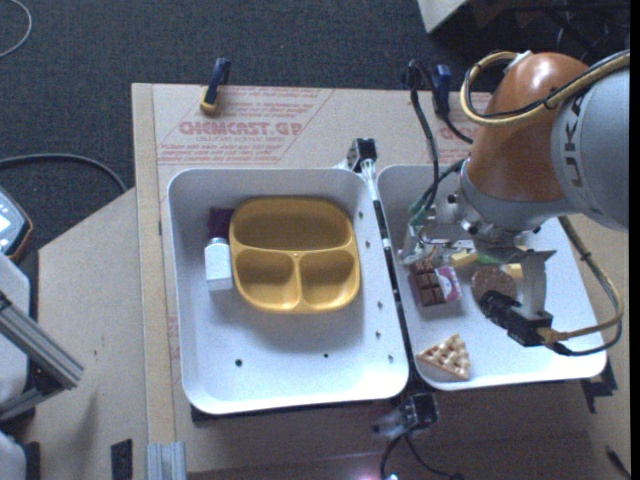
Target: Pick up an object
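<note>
The arm reaches down into the right bin point(575, 358), its orange band and grey wrist covering most of the bin's upper half. The gripper point(470, 260) is low in that bin, mostly hidden under the wrist. Just below it lie a brown chocolate-bar-like block point(430, 283) with a pink edge, a round brownish object point(493, 283) and a yellowish piece point(462, 259). A waffle-patterned wedge point(446, 356) rests near the bin's front left corner. In the left bin point(300, 378) sits a yellow divided plate point(296, 253) with a small white bottle point(219, 265) beside its left edge.
A dark purple item point(220, 220) lies behind the white bottle. A black cable connector point(515, 320) hangs off the wrist over the right bin. A yellow-and-blue clamp point(214, 88) sits at the board's back edge. Cables run along the divider between the bins.
</note>
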`<state>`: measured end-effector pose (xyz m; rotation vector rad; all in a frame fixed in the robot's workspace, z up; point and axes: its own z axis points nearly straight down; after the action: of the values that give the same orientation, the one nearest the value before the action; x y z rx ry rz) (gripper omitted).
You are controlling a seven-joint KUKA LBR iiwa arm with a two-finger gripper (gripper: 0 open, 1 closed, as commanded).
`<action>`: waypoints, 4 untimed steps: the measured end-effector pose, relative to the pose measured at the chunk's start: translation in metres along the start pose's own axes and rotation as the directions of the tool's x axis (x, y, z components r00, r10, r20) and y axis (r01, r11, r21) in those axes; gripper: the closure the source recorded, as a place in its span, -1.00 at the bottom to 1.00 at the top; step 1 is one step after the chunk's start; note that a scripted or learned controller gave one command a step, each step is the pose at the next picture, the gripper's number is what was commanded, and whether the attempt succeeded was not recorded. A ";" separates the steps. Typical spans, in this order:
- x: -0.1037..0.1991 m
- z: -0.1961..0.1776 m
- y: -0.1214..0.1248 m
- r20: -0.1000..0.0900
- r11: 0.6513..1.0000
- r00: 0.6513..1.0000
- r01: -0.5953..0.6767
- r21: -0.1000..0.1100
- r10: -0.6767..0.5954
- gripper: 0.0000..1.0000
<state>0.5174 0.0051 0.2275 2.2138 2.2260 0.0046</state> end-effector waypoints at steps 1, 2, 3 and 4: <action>-0.017 0.008 -0.002 0.001 1.000 1.000 -0.007 0.007 0.007 1.00; -0.003 -0.001 -0.001 0.001 1.000 1.000 -0.004 0.001 0.004 1.00; -0.011 0.006 0.001 0.001 1.000 1.000 -0.007 0.006 0.007 1.00; -0.006 -0.003 0.000 0.001 1.000 1.000 -0.005 0.001 0.005 1.00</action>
<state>0.5176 -0.0010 0.2303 2.2191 2.2210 0.0026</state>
